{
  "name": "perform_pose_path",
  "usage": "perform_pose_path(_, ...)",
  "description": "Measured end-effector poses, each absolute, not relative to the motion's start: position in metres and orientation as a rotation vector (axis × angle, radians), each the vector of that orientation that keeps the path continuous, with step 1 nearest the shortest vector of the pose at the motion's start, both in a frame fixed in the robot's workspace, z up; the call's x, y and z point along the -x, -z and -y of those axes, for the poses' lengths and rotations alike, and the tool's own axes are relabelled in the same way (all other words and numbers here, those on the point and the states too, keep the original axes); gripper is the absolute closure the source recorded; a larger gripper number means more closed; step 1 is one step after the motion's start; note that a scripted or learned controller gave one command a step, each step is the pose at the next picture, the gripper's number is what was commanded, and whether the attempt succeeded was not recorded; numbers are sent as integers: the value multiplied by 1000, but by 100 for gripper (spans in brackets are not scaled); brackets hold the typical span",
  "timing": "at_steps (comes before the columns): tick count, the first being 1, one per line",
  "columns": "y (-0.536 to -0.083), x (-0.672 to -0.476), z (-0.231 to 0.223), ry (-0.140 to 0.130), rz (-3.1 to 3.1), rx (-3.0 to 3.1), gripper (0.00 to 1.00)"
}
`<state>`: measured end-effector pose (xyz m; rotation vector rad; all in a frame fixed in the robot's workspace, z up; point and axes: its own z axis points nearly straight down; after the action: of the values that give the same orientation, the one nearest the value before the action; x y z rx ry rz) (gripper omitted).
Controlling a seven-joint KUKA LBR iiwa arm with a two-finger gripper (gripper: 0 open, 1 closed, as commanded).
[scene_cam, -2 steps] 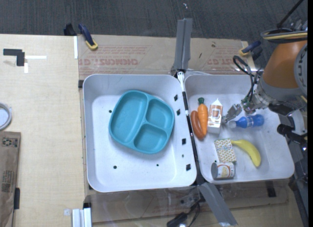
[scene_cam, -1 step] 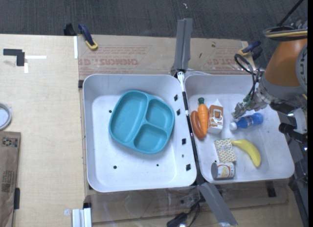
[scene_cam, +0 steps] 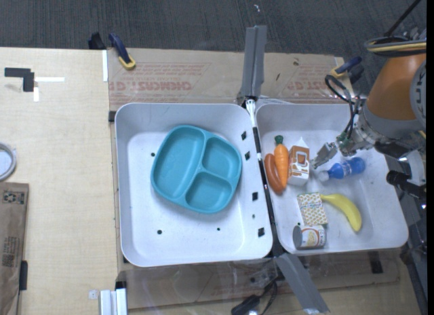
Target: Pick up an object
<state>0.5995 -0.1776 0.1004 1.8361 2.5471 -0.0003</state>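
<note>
The right bin [scene_cam: 380, 239] holds several objects. A carrot [scene_cam: 281, 159] and an orange-brown sausage [scene_cam: 273, 174] lie along its left wall. Beside them stands a small orange and white carton [scene_cam: 299, 163]. A blue bottle [scene_cam: 346, 168] lies on its side in the middle. Nearer the front are a banana [scene_cam: 346, 210], a patterned yellow box [scene_cam: 312, 209] and a small can [scene_cam: 308, 237]. My gripper [scene_cam: 325, 154] hangs low over the bin, between the carton and the bottle, just above the bottle's white cap end. Nothing shows in its grasp.
The left bin [scene_cam: 135, 239] holds a blue three-compartment plate [scene_cam: 196, 168]. A grey divider post [scene_cam: 254, 62] rises between the bins at the back. My arm [scene_cam: 397, 93] fills the right bin's back right corner. Wooden bench surface [scene_cam: 54, 171] lies to the left.
</note>
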Motion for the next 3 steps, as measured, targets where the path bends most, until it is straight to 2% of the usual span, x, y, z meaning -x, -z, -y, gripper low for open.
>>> perform_pose_path(1,-91,-631,188,1,-2450,-1964,0)
perform_pose_path(2,-101,-632,189,2,-2451,-1960,100)
perform_pose_path(3,-91,-513,222,1,-2605,-1759,100)
